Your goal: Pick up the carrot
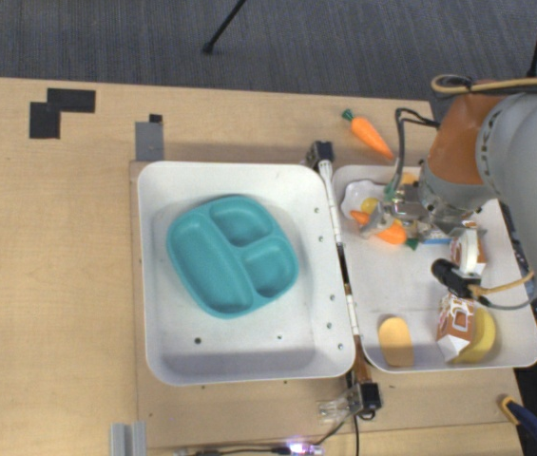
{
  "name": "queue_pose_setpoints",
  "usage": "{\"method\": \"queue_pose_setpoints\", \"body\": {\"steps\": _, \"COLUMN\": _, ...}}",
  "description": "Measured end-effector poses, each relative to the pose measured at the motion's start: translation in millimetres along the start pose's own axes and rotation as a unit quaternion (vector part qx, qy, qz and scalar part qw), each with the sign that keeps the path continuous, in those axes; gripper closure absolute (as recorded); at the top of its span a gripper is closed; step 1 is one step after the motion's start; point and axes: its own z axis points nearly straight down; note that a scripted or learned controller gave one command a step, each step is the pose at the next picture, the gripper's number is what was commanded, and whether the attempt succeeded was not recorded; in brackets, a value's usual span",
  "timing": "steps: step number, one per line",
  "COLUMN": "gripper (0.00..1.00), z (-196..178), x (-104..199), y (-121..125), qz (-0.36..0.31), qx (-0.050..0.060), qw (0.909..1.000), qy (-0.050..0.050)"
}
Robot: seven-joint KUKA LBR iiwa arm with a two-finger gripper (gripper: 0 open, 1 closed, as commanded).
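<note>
Pincer point(403, 218) amid clutter by carrot point(392, 235)

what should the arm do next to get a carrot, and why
Probably lift straight up a little and check the grip. The gripper sits low in the right white bin, right over a small orange carrot near the bin's upper left corner. Another orange carrot with a green top lies outside on the wooden bench.

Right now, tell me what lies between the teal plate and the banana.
In the camera view, between the teal plate and the banana lie the bins' rims and a yellow-orange piece.
</note>
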Motion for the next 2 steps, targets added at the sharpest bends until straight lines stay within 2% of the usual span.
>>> {"method": "queue_pose_setpoints", "body": {"steps": 1, "gripper": 1.0, "z": -10.5, "x": 0.1, "y": 0.1, "qz": -0.002, "qx": 0.0, "qw": 1.0, "qy": 0.0}}
{"method": "queue_pose_setpoints", "body": {"steps": 2, "gripper": 1.0, "z": -100.9, "x": 72.1, "y": 44.0, "qz": 0.012, "qx": -0.001, "qw": 0.9999, "qy": 0.0}}
